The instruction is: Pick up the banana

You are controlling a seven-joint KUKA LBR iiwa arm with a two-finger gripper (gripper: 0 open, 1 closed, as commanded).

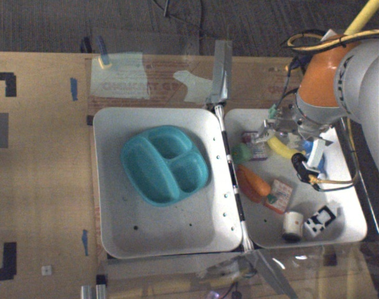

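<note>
The banana (284,148) is a short yellow piece lying near the back middle of the right bin (354,220), partly covered by the gripper's body. My gripper (271,133) hangs low over the bin, right at the banana's left end and above a small printed packet (257,149). The grey arm with its orange band (320,83) reaches in from the upper right. From this angle I cannot make out whether anything sits in the gripper.
The right bin also holds a green item (242,153), an orange carrot (254,183), a small box (279,195), a white cup (293,225), a black-and-white cube (320,220) and a blue item (317,153). A teal divided plate (165,164) lies in the left bin (114,229).
</note>
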